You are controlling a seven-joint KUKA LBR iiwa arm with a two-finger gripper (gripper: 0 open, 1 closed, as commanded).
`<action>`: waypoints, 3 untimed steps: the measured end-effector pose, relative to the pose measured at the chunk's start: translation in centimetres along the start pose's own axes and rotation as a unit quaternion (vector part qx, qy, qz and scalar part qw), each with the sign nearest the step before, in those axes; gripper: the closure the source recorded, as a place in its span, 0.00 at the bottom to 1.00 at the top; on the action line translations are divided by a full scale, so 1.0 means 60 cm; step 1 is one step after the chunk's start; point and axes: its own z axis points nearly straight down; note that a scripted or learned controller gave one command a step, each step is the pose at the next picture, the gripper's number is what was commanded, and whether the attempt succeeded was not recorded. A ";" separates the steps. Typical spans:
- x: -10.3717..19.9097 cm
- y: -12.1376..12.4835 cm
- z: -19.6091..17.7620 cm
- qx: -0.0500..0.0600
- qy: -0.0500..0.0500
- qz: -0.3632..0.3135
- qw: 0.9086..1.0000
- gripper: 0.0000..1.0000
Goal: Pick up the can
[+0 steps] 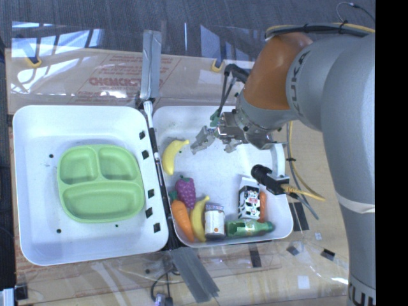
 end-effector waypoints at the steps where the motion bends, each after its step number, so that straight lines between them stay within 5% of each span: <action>1: 0.056 -0.082 0.007 -0.001 -0.001 -0.375 0.927 0.00; 2: 0.086 -0.112 -0.290 -0.003 -0.003 -0.455 0.891 0.00; 3: 0.086 -0.112 -0.290 -0.003 -0.003 -0.455 0.891 0.00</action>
